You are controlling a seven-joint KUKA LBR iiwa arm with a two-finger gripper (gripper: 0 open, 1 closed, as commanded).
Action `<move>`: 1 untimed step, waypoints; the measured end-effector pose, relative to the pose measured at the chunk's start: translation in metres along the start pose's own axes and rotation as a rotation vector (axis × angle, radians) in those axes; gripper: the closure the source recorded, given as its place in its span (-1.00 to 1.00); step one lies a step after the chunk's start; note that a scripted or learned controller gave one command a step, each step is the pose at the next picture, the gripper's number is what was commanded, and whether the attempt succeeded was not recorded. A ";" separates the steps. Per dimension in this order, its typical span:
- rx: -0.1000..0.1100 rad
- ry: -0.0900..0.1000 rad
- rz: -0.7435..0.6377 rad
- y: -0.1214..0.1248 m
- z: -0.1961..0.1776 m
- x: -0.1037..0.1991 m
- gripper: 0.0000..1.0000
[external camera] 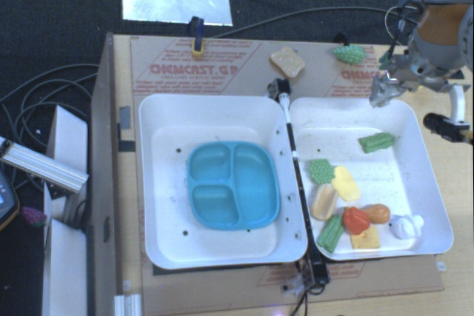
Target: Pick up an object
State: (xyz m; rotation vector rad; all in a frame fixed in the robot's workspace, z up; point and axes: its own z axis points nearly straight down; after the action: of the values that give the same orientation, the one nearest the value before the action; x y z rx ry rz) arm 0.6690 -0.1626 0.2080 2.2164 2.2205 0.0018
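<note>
A cardboard-covered bench on dark carpet bears 2 white bins. The left bin holds a blue divided plate. The right bin holds toy food: a green pickle lying alone near the back, and a cluster toward the front, among them a red pepper. The gripper hovers over the right bin's back rim, carrying nothing; whether it is spread or closed I cannot tell. This looks like the approach step. The next move likely calls for descending squarely onto 1 item, the lone pickle being the nearest.
</note>
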 end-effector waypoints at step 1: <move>-0.004 -0.001 -0.004 0.001 -0.011 0.001 1.00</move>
State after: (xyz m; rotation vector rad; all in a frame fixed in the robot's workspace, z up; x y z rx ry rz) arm 0.6702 -0.1620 0.2194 2.2090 2.2224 0.0047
